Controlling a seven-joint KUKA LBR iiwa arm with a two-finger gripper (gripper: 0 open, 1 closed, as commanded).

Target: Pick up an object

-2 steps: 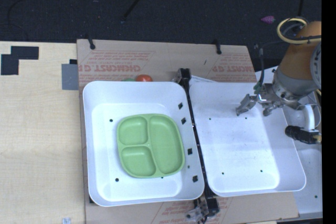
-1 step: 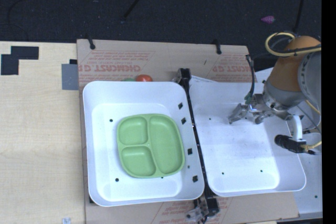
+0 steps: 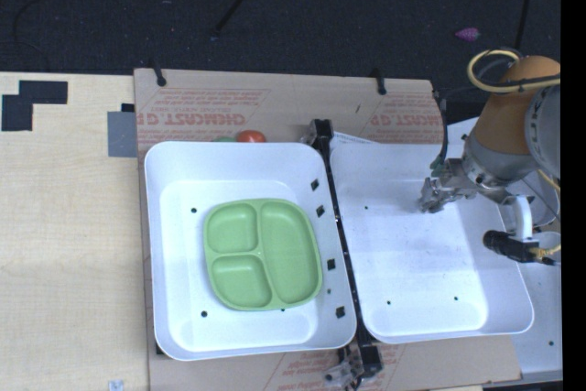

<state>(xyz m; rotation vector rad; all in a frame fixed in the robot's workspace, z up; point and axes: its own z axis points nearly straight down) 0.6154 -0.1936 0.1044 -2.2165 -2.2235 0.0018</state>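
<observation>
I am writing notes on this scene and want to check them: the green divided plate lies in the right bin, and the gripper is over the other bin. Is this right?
Not quite. The camera view shows the green divided plate lying in the left bin, not the right one. The gripper is over the other bin, the right bin.

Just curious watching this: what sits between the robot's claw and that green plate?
In the camera view, bare white floor of the right bin and the black divider lie between the gripper and the green plate.
</observation>
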